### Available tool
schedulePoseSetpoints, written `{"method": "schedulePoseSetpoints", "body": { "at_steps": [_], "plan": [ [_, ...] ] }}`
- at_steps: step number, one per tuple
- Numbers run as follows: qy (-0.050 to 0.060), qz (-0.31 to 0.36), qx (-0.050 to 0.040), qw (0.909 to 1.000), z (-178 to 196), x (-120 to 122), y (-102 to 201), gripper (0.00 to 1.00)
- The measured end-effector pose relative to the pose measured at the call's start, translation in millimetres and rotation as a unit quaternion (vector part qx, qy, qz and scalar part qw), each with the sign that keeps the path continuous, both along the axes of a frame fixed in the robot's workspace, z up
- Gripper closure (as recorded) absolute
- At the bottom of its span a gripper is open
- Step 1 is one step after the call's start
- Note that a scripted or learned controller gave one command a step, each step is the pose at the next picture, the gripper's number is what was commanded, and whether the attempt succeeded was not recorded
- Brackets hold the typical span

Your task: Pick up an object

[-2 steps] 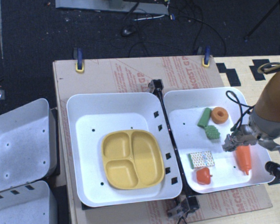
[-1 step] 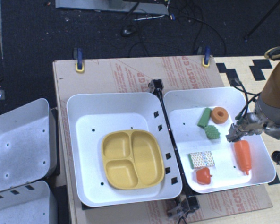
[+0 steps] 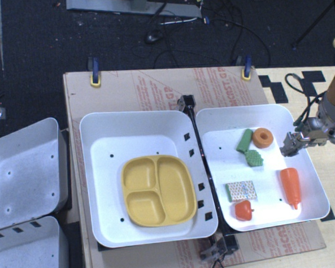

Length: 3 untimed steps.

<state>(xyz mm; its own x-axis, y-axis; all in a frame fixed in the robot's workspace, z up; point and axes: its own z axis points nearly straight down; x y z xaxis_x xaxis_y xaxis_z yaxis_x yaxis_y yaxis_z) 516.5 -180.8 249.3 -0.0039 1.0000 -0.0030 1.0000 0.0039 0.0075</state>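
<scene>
end effector (image 3: 290, 146): state unclear, at right bin (image 3: 268, 112) edge | nearest: carrot (image 3: 291, 187) | advice: descend centred over it, along its length

five small items lie in the right bin (image 3: 308, 207). an orange ring-shaped piece (image 3: 263, 138) sits flat near the far side, with a green brush-like piece (image 3: 249, 148) just beside it on the left, angled, its bristly head nearer the viewer. an orange carrot-shaped piece (image 3: 291, 187) lies lengthwise by the right wall. a small patterned square packet (image 3: 241, 190) lies flat near the front, and a red pepper-shaped piece (image 3: 243, 210) rests just below it.
</scene>
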Motion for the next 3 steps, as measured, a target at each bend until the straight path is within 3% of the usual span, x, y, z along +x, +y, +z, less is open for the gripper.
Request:
{"method": "schedulePoseSetpoints", "body": {
  "at_steps": [1,3],
  "plan": [
    [0.002,0.0,0.0004,1.0,21,1,0,1.0],
    [0.005,0.002,0.0023,1.0,10,14,105,1.0]
  ]
}}
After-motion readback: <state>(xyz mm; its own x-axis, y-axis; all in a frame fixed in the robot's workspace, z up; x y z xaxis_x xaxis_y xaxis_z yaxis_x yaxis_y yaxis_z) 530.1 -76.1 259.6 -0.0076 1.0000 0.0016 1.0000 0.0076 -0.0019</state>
